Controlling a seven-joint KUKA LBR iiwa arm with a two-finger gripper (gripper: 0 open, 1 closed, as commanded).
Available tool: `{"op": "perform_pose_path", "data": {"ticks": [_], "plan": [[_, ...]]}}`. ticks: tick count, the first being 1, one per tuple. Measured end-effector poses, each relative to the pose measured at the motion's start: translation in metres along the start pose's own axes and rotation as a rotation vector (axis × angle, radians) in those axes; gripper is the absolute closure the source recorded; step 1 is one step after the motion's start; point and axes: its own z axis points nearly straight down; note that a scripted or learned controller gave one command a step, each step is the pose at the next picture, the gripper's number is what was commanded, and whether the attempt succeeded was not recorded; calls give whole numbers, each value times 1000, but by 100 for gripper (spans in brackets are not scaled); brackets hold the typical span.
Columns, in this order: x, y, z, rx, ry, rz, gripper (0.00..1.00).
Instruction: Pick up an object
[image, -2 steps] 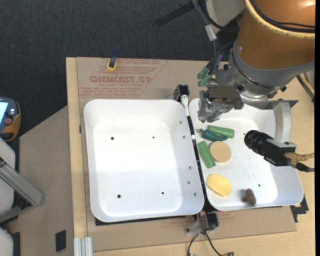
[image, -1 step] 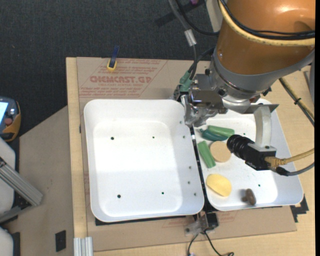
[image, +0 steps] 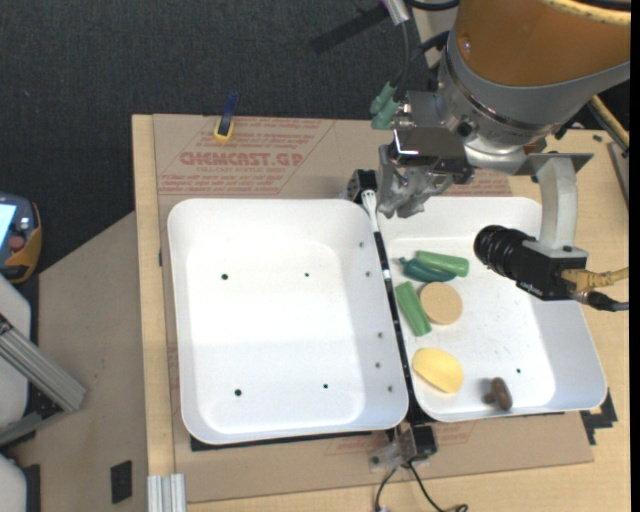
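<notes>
gripper (image: 405, 200) above the far-left corner of the right bin (image: 560, 330), grip state cannot be told | tan disc (image: 442, 304) in right bin | dark green piece (image: 437, 265) just beyond the disc | lighter green piece (image: 411, 307) touching disc's left | yellow piece (image: 438, 369) nearer than disc | brown lump (image: 497, 393) right of yellow piece | left bin (image: 270, 320) beside right bin
</notes>
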Motion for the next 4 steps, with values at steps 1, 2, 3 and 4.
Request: {"op": "perform_pose_path", "data": {"ticks": [1,2,3,4], "plan": [[50,-1,12,11,-3,-3,100],[49,0,0,6,-2,-1,100],[49,0,-10,4,-2,-2,100],[50,1,-20,1,-1,-2,100]]}}
